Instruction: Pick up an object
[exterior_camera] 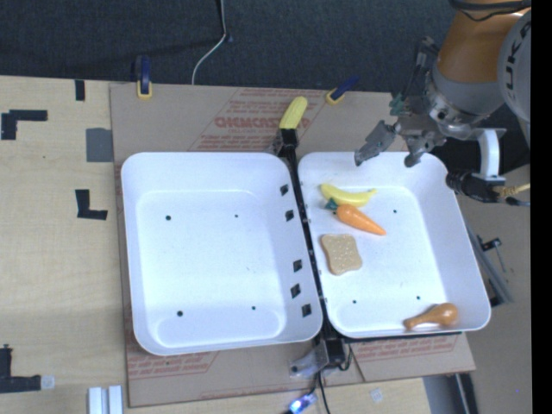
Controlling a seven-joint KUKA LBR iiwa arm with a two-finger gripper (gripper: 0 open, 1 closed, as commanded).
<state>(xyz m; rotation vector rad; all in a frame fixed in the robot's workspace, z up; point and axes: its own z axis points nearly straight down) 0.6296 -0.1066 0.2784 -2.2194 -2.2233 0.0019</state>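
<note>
The gripper [395, 149] is seen at the upper right of the frame, above the far rim of the right bin [466, 257], with its two fingers [373, 145] spread apart and nothing between them. A banana [348, 195] is found below and to the left of the fingers, well apart from them, with a carrot [360, 221] just beside it and a slice of bread [341, 254] lower still. A drumstick [433, 317] is seen in the bin's lower right corner. The left bin [138, 257] is placed alongside.
</note>
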